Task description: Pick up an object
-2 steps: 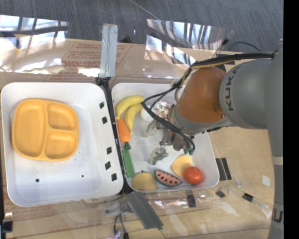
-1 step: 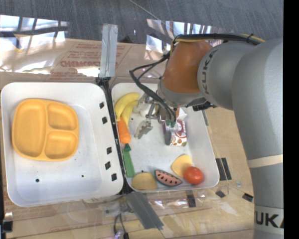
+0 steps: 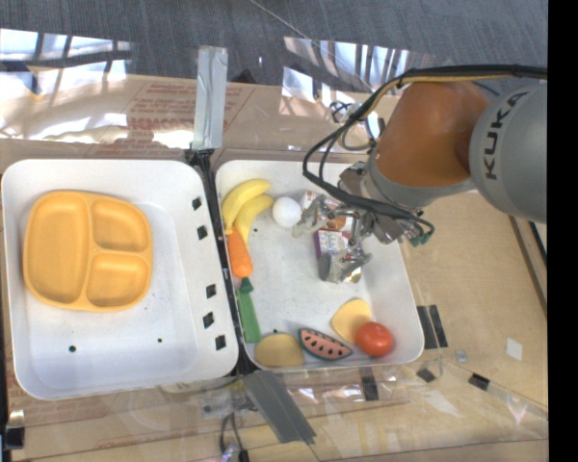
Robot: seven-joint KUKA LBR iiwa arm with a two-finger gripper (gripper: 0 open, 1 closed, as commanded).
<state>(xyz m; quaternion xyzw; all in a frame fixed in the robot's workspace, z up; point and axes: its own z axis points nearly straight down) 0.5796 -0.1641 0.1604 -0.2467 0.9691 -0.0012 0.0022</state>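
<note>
The gripper [image 3: 345, 248] sits inside the right bin [image 3: 405, 287], lowered over the upper middle of its floor; whether it is open, closed or gripping cannot be told, as the metallic, cluttered wrist hardware blurs together there. Above it the arm [image 3: 433, 138] shows a glossy orange band and a smooth grey casing, with black cables looping across the wrist.

All places below are given relative to the right bin, a shallow white tray with rounded corners and a faintly speckled floor.

- Bananas [image 3: 243, 203]: two curved, smooth yellow pieces in the upper left corner, touching each other.
- White ball [image 3: 286, 212]: small, round, matte, just right of the bananas and left of the gripper.
- Carrot [image 3: 239, 254]: tapered orange body against the left wall, below the bananas.
- Green piece [image 3: 248, 312]: long, narrow, lying along the left wall below the carrot, nearly end to end with it.
- Watermelon slice [image 3: 325, 345]: half-round, red with dark seeds and green rind, at the bottom wall.
- Yellow rounded piece [image 3: 280, 350]: just left of the slice.
- Tomato [image 3: 374, 339]: round, shiny red, in the lower right corner.
- Yellow wedge [image 3: 350, 319]: touching the tomato's upper left.

Outside it, the left bin [image 3: 39, 354] holds an orange divided plate [image 3: 88, 250], smooth plastic with three compartments.
</note>
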